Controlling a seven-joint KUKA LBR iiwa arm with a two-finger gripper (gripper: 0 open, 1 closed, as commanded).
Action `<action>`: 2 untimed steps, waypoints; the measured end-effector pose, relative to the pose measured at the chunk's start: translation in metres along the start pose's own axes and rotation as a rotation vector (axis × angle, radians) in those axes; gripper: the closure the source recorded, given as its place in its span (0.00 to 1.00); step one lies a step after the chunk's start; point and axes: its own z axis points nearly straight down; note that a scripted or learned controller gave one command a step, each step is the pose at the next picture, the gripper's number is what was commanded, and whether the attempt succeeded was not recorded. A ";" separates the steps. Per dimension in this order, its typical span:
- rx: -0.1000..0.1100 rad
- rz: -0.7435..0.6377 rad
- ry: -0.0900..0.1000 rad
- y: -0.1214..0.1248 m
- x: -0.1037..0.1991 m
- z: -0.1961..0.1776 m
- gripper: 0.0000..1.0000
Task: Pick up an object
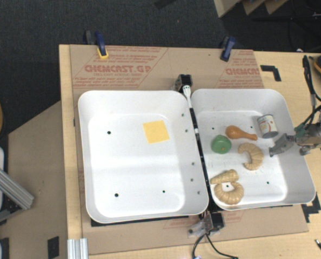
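Croissant-shaped tan pastry toy (252, 156), nearest candidate, lies in the right white plastic bin (295, 190) just beside the grey gripper (276, 146), whose spread I cannot tell. Better descend centred, clear of the small silver can (266, 125).

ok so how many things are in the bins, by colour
yellow: 1, flat square in the left bin
green: 1, round piece
orange-brown: 1, drumstick shape
tan: 2, croissant and curled pastry
silver: 1, small can
total: 6
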 end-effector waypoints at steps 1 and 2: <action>0.004 -0.003 0.003 0.032 0.027 0.120 0.00; -0.003 0.000 -0.002 0.032 0.025 0.104 1.00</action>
